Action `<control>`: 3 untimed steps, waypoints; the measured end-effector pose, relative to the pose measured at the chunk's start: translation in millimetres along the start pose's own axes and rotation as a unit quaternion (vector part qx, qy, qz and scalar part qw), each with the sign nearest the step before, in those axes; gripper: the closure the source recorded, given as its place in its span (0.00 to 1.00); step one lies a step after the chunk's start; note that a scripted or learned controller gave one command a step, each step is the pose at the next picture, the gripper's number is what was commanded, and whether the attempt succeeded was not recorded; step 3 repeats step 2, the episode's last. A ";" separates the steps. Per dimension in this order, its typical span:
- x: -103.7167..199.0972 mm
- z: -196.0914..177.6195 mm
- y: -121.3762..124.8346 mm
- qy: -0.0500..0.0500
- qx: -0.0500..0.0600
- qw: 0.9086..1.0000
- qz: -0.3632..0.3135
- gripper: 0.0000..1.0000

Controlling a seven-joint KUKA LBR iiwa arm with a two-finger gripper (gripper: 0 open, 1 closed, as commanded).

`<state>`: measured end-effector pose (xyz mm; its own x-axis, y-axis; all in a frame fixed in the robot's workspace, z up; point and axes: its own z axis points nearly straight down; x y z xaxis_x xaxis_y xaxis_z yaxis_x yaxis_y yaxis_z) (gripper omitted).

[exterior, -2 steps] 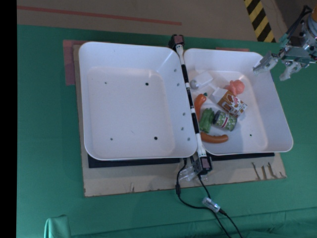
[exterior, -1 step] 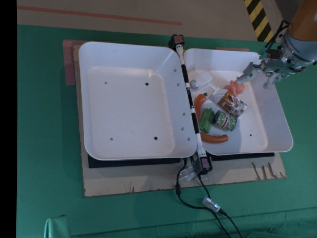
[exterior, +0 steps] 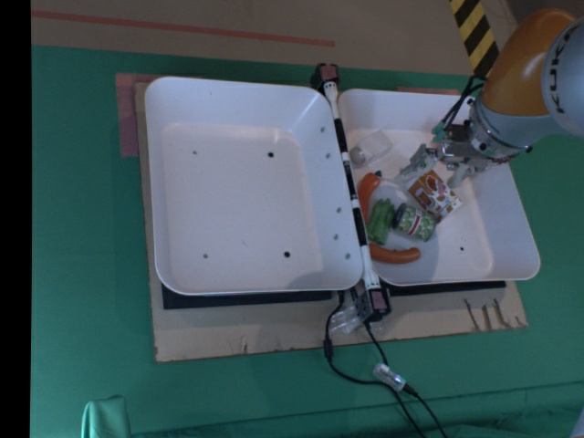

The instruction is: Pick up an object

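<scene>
My gripper (exterior: pixel 435 169) hangs over the right bin (exterior: pixel 497 245), its two fingers spread apart and nothing visibly between them. Just below the fingertips lies a small red and white food packet (exterior: pixel 434 195). To the packet's left sits a cluster: a small jar with a green lid (exterior: pixel 415 221), a green lumpy item (exterior: pixel 380 219), an orange curved piece (exterior: pixel 366 192) and an orange sausage-shaped piece (exterior: pixel 395 255). A clear plastic cup (exterior: pixel 371 144) lies near the bin's left wall.
The left bin (exterior: pixel 237 190) stands beside it, with a black and white divider strip (exterior: pixel 349 190) between the two. Cables (exterior: pixel 383 372) trail off the front of the cardboard base. The arm's grey and orange wrist (exterior: pixel 529 80) comes in from the upper right.
</scene>
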<state>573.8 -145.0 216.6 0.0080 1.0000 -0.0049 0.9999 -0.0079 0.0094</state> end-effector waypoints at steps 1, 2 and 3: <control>-3.4 -12.7 2.1 -0.003 -0.004 1.000 0.004 1.00; 69.6 -167.0 -11.2 0.000 0.000 1.000 -0.001 1.00; 69.6 -167.0 -11.2 0.000 0.000 1.000 -0.001 1.00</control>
